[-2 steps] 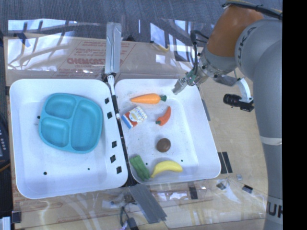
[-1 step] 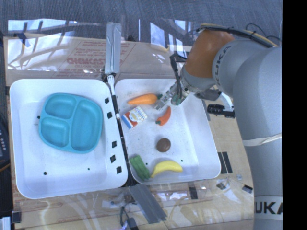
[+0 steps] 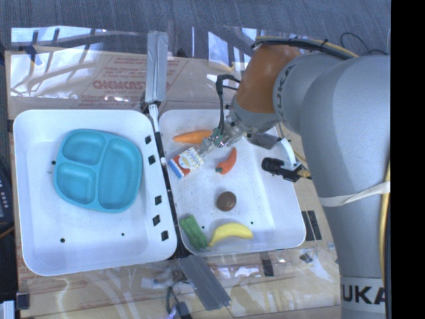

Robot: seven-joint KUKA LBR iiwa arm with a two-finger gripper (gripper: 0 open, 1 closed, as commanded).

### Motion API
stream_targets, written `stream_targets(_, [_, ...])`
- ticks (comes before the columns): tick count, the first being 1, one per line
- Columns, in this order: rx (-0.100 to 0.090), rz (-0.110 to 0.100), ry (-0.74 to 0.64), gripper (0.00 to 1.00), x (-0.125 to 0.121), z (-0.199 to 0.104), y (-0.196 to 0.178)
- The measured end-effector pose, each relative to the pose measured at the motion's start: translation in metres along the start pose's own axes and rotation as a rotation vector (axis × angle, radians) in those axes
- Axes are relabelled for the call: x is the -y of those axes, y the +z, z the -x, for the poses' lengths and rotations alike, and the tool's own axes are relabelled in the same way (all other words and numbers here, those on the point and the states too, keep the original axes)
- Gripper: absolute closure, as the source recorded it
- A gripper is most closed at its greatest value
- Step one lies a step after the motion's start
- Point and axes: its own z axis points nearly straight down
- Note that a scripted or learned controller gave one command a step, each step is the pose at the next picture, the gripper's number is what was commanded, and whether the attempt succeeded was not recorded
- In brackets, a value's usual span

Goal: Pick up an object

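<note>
The right bin (image 3: 282,208) holds an orange carrot (image 3: 192,137) at the back, a white, blue and red carton (image 3: 185,161), a red chili pepper (image 3: 227,161), a brown ball (image 3: 226,201), a yellow banana (image 3: 230,232) and a green vegetable (image 3: 194,230) at the front. My gripper (image 3: 216,140) hangs low in the back of this bin, its tip just right of the carrot and above the carton. Nothing shows between its fingers.
A blue divided plate (image 3: 98,169) lies in the left bin (image 3: 40,244). A ridge with black clips (image 3: 159,178) separates the two bins. The grey arm (image 3: 332,125) covers the bench's right side. Cardboard (image 3: 99,78) lies behind the bins.
</note>
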Motion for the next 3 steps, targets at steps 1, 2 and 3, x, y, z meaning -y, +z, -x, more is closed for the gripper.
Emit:
stream_targets(1, [-0.014, -0.016, 0.002, 0.0, 0.004, -0.003, 0.003])
stream_targets(2, [0.003, 0.003, 0.091, 0.0, 0.018, 0.061, -0.014])
stream_targets(3, [-0.002, -0.001, 0.475, 0.0, 0.063, 0.024, -0.009])
